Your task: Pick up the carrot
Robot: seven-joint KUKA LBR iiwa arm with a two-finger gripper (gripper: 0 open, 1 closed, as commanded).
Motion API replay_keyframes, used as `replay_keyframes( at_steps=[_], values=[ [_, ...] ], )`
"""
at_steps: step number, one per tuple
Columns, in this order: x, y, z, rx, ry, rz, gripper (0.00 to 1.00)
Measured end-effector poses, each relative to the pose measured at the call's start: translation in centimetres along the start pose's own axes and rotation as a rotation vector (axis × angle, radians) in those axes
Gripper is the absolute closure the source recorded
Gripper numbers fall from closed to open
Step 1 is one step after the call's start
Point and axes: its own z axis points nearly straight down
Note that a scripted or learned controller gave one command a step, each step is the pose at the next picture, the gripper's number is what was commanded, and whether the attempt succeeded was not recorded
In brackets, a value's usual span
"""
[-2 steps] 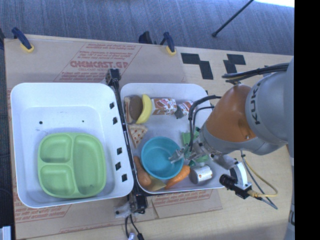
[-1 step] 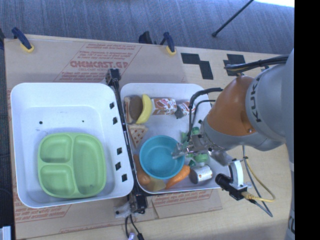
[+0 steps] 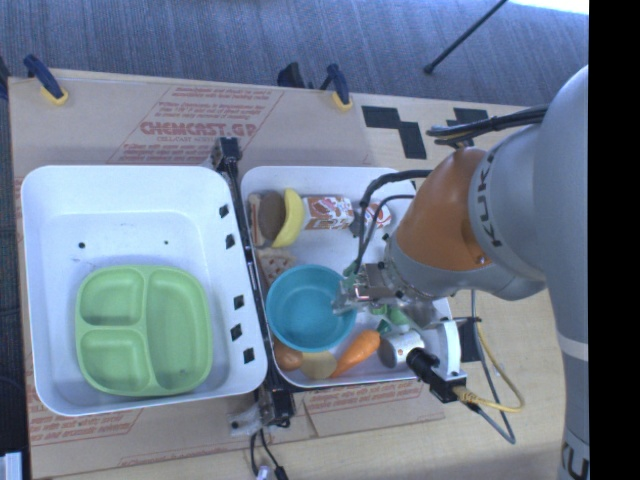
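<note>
The orange carrot [image 3: 358, 352] lies tilted in the right bin [image 3: 262, 183], near its front edge, just right of the blue bowl [image 3: 308, 306]. My gripper [image 3: 372, 302] hangs low over the bin's right half, right above the carrot and close against the bowl's right rim. The grey and orange wrist [image 3: 450, 223] covers most of that side of the bin. A small green piece [image 3: 392, 315] shows under the gripper body. Nothing of the carrot is seen lifted; it rests on the bin floor.
A banana [image 3: 290, 216], a brown bread-like piece [image 3: 267, 218] and a snack packet [image 3: 328, 210] lie at the right bin's back. Two small rounded foods [image 3: 304, 362] sit left of the carrot. The left bin [image 3: 60, 198] holds a green divided plate [image 3: 145, 329].
</note>
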Motion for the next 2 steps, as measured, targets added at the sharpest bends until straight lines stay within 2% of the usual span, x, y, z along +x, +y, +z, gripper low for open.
replay_keyframes(
  at_steps=[1,2],
  values=[
    [-9.2,-0.1,-1.4,0.008,0.011,-0.171,1.0],
    [-1.7,-0.1,-0.6,0.011,0.018,-0.163,1.0]
  ],
)
